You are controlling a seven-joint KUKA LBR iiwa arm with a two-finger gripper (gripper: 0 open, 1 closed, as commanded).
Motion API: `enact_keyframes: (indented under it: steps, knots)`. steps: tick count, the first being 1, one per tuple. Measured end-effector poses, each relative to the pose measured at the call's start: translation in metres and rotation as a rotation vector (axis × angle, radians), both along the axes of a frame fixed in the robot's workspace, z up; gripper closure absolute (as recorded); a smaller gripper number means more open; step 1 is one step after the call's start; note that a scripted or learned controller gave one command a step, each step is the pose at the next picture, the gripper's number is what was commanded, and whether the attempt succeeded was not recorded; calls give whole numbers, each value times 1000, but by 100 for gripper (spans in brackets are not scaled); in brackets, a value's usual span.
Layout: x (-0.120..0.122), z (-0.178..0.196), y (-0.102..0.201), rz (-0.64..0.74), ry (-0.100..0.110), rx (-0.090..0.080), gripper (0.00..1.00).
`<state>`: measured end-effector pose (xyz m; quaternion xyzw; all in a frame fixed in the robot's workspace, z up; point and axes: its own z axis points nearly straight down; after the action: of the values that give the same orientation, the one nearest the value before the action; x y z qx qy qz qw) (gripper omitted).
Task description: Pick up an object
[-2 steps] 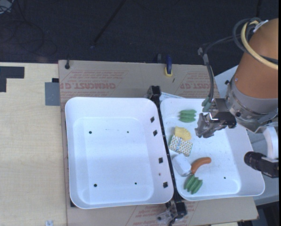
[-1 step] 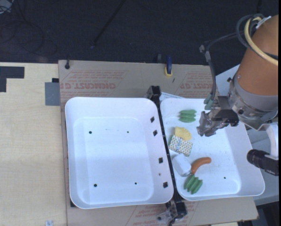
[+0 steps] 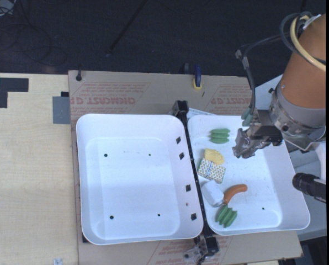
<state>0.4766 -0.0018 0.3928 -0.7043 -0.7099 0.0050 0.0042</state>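
Note:
The right bin (image 3: pixel 286 214) holds several small objects. A green pod (image 3: pixel 219 135) lies near its back-left. In front of it are a yellow piece (image 3: pixel 213 156) and a patterned square packet (image 3: pixel 211 170). Further forward sit a white block (image 3: pixel 212 192), an orange sausage-shaped piece (image 3: pixel 234 192) and a second green pod (image 3: pixel 226 216). My gripper (image 3: pixel 243 149) hangs over the bin's middle back, just right of the first green pod and the yellow piece, above the bare bin floor. Nothing shows in its grasp.
The left bin (image 3: pixel 87 148) stands beside the right one, with a black clip strip (image 3: pixel 187 170) along the shared wall. A cardboard sheet (image 3: pixel 131 95) lies under both bins. A black cylinder (image 3: pixel 311 185) juts in at the right bin's right rim.

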Motion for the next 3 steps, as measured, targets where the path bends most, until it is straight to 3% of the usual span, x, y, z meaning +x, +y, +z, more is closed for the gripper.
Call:
enact_keyframes:
  steps: [3]
  knots:
    - [1,28,0,22,8,-1,100]
